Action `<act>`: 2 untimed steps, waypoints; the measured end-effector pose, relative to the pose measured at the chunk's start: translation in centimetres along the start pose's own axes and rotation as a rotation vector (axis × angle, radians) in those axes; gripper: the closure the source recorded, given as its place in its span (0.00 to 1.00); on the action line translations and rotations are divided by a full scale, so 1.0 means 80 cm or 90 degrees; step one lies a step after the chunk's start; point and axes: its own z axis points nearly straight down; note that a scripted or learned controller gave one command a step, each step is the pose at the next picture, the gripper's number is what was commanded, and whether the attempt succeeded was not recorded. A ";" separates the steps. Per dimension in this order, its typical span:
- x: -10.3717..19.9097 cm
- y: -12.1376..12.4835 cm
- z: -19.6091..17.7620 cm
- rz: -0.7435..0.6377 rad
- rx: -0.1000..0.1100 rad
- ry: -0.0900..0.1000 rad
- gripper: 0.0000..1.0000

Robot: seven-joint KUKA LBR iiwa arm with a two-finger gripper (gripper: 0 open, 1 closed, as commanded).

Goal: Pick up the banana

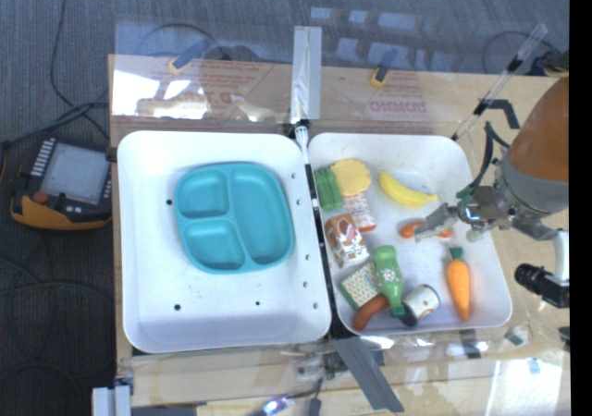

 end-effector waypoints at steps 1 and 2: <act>0.037 0.080 0.004 -0.048 -0.001 -0.001 0.00; 0.007 0.155 0.121 0.066 0.000 -0.002 0.00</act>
